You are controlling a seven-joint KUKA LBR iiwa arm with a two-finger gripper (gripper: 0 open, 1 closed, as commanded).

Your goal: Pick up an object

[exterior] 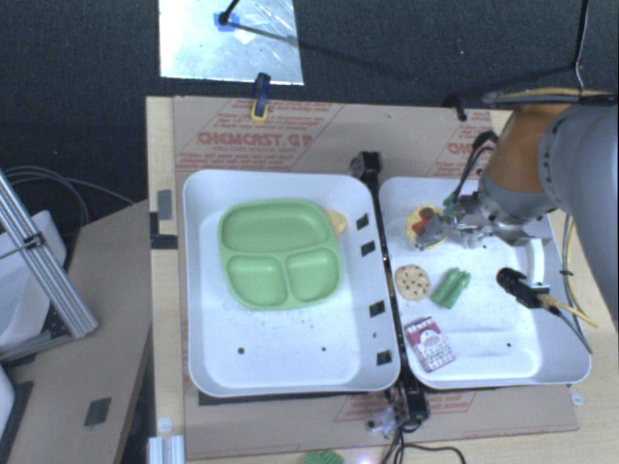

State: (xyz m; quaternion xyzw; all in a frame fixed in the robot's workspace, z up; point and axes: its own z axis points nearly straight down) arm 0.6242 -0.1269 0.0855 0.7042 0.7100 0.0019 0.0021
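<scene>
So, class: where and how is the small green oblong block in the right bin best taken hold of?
Probably from straight above, closing the gripper across the short width of the small green oblong block at mid-length. It lies flat and slantwise in the white right bin, bare floor along both long sides; the round speckled cookie lies apart from it.

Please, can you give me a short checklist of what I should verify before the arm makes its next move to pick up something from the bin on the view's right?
1. Tool over the correct bin: ok. The tool is above the right bin.
2. A target close by: ok. A red and yellow item lies just beside the tool.
3. Item already held: cannot tell.
4. Neighbours apart from the target: ok. The cookie and the green piece lie nearer the camera, not touching it.
5. Red and white carton out of the way: ok, it lies near the front corner.
</scene>
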